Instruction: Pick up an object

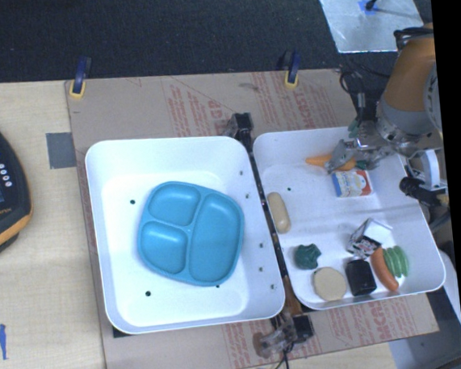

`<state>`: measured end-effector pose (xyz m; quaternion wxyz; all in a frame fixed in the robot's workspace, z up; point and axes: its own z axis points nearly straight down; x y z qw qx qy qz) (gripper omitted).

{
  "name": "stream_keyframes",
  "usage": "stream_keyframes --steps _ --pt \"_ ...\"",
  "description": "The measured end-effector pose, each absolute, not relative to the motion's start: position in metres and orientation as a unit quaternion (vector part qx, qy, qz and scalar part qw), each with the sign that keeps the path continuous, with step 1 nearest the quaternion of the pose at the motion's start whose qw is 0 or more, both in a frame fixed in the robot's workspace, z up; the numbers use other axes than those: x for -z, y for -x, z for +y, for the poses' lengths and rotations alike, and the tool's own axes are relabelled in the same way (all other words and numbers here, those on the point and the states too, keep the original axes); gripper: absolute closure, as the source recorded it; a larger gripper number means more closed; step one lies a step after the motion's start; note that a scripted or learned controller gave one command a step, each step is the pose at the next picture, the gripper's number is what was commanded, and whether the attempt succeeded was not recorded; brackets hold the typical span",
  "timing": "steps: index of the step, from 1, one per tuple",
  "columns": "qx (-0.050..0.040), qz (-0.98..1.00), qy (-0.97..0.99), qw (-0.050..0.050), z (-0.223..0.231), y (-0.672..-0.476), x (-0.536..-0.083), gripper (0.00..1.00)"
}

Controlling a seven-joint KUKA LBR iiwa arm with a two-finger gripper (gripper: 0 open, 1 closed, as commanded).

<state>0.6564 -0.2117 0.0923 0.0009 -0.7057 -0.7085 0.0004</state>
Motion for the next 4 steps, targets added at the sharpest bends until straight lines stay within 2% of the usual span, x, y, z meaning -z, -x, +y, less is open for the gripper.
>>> stream_keyframes --steps 1,2,3,4 --pt "-0.0020 -0.709 0.705 0.001 -0.212 -0.583 -0.092 0.00" --pt "-0.0002 -0.708 0.706 0.001 -0.198 -0.647 -0.092 0.00" --pt "0.0000 -0.708 0.706 0.000 -0.179 -0.657 -0.092 0.00" --pt "-0.0004 -0.709 0.706 0.000 -0.180 -0.656 -0.092 0.00"
